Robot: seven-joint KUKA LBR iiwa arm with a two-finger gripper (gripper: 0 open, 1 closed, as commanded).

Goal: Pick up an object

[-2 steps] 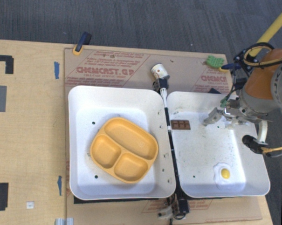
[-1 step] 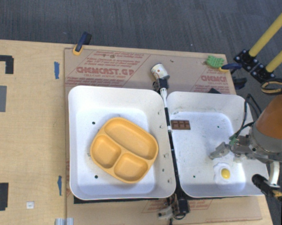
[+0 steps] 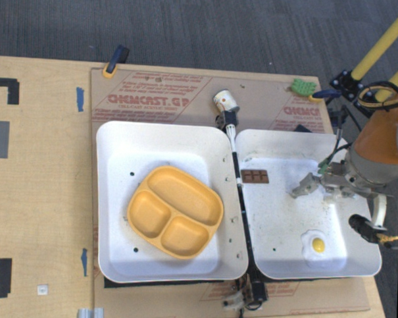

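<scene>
A single camera hangs fixed above the bench [image 3: 40, 181], looking down at a slant so the far edge of the board sits near the top of the frame with grey floor [image 3: 192, 23] beyond it. It stands far enough back to take in both white bins whole, the left bin [image 3: 114, 145] near the middle and the right bin [image 3: 284, 159] beside it. The arm [image 3: 377, 140] comes in at the right edge, partly cropped. The near edge of the bench runs off the bottom
</scene>
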